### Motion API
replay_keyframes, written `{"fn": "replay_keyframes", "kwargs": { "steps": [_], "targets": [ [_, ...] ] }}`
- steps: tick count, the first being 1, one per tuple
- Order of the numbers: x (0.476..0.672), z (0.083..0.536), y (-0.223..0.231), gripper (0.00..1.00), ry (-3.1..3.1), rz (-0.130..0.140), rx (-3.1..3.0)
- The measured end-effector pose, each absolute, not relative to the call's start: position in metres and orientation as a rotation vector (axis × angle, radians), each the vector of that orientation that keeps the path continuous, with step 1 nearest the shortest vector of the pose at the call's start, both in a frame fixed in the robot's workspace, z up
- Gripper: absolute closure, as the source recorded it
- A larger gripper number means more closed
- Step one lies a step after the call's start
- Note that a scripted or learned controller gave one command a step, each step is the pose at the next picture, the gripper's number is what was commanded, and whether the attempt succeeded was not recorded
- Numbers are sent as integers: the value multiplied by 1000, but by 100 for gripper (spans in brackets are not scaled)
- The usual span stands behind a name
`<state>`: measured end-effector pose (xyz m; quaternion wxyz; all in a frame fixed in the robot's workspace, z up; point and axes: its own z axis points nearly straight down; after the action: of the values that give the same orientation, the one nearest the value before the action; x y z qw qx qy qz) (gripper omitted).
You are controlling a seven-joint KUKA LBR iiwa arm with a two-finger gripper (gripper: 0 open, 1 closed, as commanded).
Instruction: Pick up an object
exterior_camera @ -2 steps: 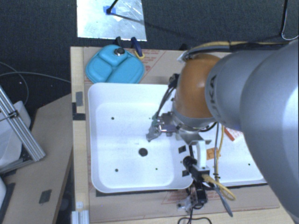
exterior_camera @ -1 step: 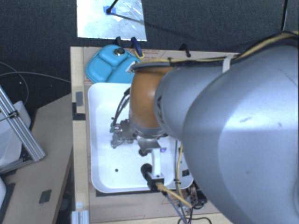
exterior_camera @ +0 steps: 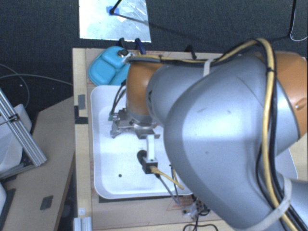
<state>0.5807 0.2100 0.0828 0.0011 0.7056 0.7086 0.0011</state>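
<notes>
- Grey arm (exterior_camera: 216, 129) comes in from 3 o'clock and covers most of the view; its orange band (exterior_camera: 139, 88) sits over the 12 o'clock part of the left bin.
- Gripper (exterior_camera: 126, 124) hangs over the shallow white plastic bin (exterior_camera: 103, 143), a little toward 12 o'clock of bin centre.
- Gripper opening: cannot tell, the wrist hides it from above. Nothing is seen held.
- Light-blue rounded plastic object (exterior_camera: 108, 65) is at the bin's 11 o'clock corner, apart from the gripper and up against the bin's far rim. Cannot tell whether it is inside the bin or resting on the edge.
- Tiny dark speck (exterior_camera: 120, 175) on the bin floor, toward 6 o'clock of the gripper.
- Silvery reflective sheet (exterior_camera: 113, 13) lies on the dark floor beyond the wooden bench (exterior_camera: 79, 71), at 12 o'clock.
</notes>
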Motion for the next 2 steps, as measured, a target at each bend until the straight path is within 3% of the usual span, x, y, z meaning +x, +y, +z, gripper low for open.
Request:
{"fn": "replay_keyframes", "kwargs": {
  "steps": [1, 2],
  "targets": [
    [542, 84, 236, 0, 2231, -3, 2216],
    [610, 86, 234, 0, 2224, 10, 2213]
  ]
}}
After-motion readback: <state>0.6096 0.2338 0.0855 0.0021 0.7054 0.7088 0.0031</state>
